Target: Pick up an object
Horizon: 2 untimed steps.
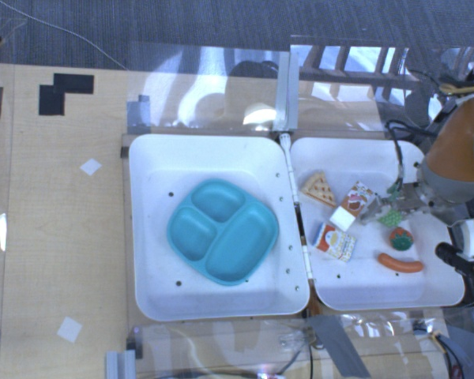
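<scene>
Camera view: one plate (teal), two bins.

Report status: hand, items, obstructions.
Hand low in right bin, grip unclear. Pizza slice, cartons, strawberry, sausage loose. Blue plate in left bin.

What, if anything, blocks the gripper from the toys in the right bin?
Nothing visible does. The gripper hangs low inside the right bin, among the items: the strawberry lies just below it in the view and the snack packet just left of it.
</scene>
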Each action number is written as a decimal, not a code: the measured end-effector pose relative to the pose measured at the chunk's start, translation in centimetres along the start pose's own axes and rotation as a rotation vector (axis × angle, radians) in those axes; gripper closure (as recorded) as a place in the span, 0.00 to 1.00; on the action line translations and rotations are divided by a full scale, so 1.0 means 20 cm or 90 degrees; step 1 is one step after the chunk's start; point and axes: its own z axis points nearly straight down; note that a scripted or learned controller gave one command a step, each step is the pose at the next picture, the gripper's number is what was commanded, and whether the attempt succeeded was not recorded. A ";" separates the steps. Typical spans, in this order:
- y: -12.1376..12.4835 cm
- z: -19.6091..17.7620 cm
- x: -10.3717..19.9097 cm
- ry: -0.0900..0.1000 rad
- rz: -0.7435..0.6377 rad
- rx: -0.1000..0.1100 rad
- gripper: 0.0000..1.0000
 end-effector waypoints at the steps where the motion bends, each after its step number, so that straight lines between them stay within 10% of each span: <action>1: 0.01 -0.06 0.00 -0.001 -0.001 -0.003 1.00; 2: 0.14 -0.54 0.17 0.001 0.094 0.002 1.00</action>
